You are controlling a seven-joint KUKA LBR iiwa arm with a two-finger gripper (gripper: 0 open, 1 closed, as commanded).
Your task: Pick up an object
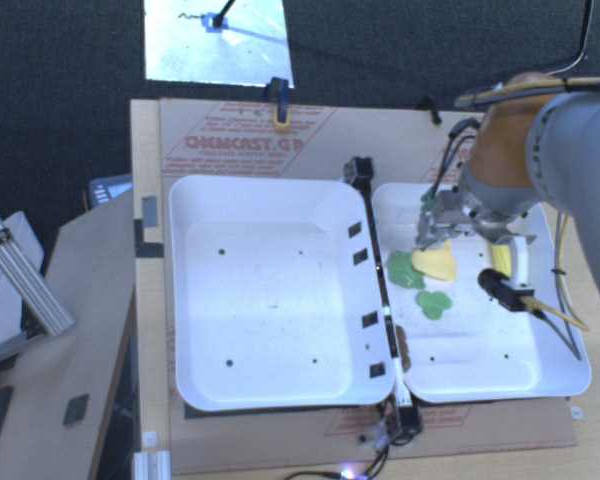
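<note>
My hand (430, 235) hangs over the yellow piece (439, 263) in the right bin (500, 373), likely to grasp it; I cannot tell its opening.

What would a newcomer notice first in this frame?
The grey arm with the orange band comes in from the right, with its gripper low over the right bin. Just under it sits a bright cluster: a yellow piece, a larger green piece to its left and a smaller green piece below. The left bin sits alongside.
</note>
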